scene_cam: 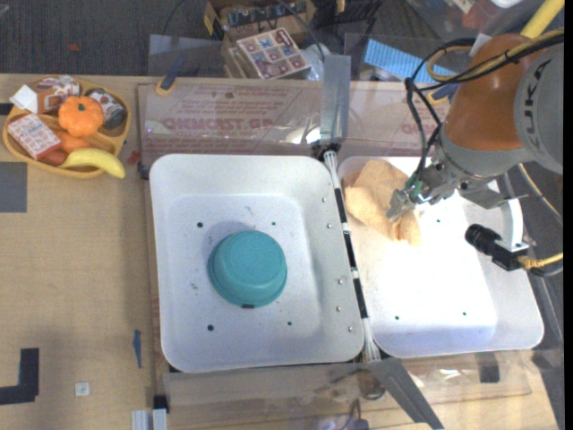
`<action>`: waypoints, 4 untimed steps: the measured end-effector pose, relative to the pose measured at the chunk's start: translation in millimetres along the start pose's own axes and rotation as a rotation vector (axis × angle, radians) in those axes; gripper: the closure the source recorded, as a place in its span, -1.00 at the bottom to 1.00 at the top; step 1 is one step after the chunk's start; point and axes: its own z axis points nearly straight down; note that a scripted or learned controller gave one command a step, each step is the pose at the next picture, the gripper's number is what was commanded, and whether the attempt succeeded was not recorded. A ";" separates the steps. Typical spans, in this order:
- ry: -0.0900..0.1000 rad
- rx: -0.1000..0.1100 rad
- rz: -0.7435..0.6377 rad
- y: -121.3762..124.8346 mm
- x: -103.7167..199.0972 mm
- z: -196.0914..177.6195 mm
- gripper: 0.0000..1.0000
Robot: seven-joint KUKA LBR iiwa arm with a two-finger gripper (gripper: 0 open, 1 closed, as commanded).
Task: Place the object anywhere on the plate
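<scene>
Plate [248,268] in left bin [179,195].

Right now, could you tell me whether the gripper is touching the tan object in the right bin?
Cannot tell. In the camera view the gripper overlaps the tan object in the right bin, but the slanted look-down hides any contact or gap.

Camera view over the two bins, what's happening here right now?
A grey KUKA arm with an orange band reaches in from the right, and its gripper is down in the right bin, at a pale tan, bread-like object lying in that bin's upper left corner. Whether it has a grip is unclear. The teal plate, which looks like an upturned dish, sits in the left bin with nothing on it, so the placing is not yet done.
</scene>
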 end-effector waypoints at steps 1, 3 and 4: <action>-0.001 0.001 0.001 0.9 -1.7 -40.2 1.00; -0.003 -0.004 -0.795 71.9 73.9 -38.3 1.00; -0.003 -0.005 -1.183 90.2 123.0 -41.6 1.00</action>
